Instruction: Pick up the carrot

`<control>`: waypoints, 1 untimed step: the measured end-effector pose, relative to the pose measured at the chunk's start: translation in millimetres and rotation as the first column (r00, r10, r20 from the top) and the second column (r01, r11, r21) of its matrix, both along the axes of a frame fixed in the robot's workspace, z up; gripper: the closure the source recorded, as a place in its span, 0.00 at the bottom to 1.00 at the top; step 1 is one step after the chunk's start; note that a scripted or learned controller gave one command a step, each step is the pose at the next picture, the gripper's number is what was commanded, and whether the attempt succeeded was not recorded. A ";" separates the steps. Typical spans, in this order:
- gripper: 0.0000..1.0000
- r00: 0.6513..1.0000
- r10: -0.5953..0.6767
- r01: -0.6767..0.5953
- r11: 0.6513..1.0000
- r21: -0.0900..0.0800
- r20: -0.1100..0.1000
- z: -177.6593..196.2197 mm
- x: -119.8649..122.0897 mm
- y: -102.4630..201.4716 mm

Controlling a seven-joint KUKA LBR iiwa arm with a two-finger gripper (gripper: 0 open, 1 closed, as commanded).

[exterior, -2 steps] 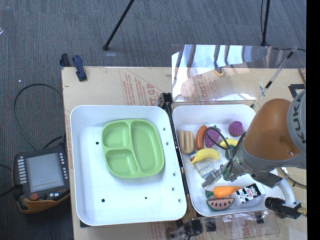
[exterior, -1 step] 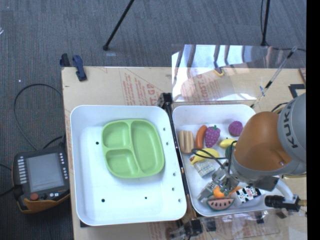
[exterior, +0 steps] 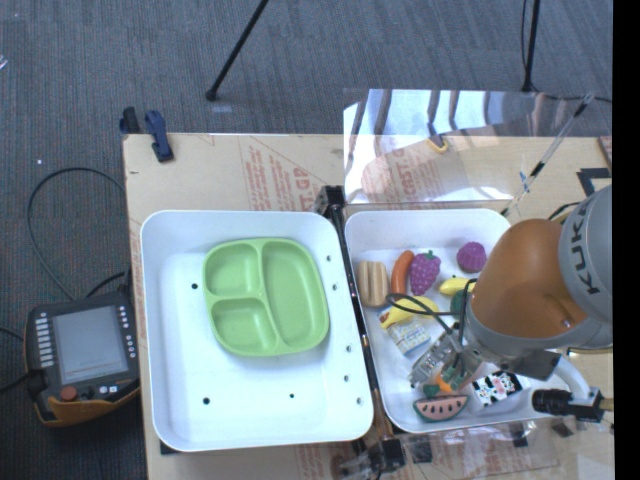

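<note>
Gripper (exterior: 447, 366) hangs low over the near end of the right bin (exterior: 420, 224), above the watermelon slice (exterior: 441, 407); from this slanted overhead view I cannot tell what state it is in. I see nothing held in it. My arm (exterior: 530, 280) comes in from the right, its orange band covering much of that bin's right side.

Carrot (exterior: 401, 271), the target, lies further back in the same bin, lengthways between the bread (exterior: 373, 282) and the strawberry (exterior: 424, 271), close to both. A banana (exterior: 407, 312) lies just in front of it, and a purple fruit (exterior: 471, 256) sits apart towards the far corner. I judge the tool well short of its mark: it must travel toward the back left of the bin and come down along the carrot's narrow width, since the crowding neighbours leave little room either side.

Left bin (exterior: 170, 268) holds only a green tray (exterior: 266, 295), set there, I take it, as a drop-off. A pendant (exterior: 85, 350) rests on the floor at left.
</note>
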State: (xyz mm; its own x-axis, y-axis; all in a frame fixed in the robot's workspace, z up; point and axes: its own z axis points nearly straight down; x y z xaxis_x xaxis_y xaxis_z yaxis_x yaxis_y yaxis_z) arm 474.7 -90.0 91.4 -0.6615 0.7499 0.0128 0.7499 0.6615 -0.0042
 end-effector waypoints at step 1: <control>1.00 0.999 0.037 -0.037 0.999 -0.003 0.012 96.2 12.6 138.1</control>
